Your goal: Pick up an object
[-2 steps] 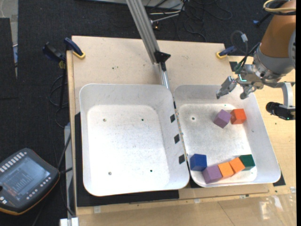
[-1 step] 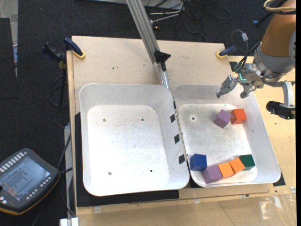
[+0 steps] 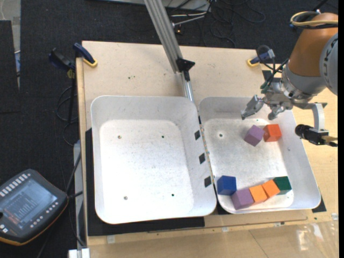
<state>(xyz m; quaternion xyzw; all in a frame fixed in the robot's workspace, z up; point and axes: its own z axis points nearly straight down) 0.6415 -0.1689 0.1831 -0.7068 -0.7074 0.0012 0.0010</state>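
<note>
Camera view: I am seeing the end effector [image 3: 263,110] hovering with fingers spread, gripping nothing, above the right bin [image 3: 306,160]. A purple cube [image 3: 253,135] and an orange cube [image 3: 272,132] are lying just below it, touching each other.

A pale wooden bench [image 3: 140,71] stands on dark carpet [image 3: 48,15]. Blue-and-yellow clamps [image 3: 85,54] grip its far corners. A metal pole [image 3: 164,28] slants in from the far edge. Near the front-left corner lies what seems a control pendant [image 3: 27,206].
</note>
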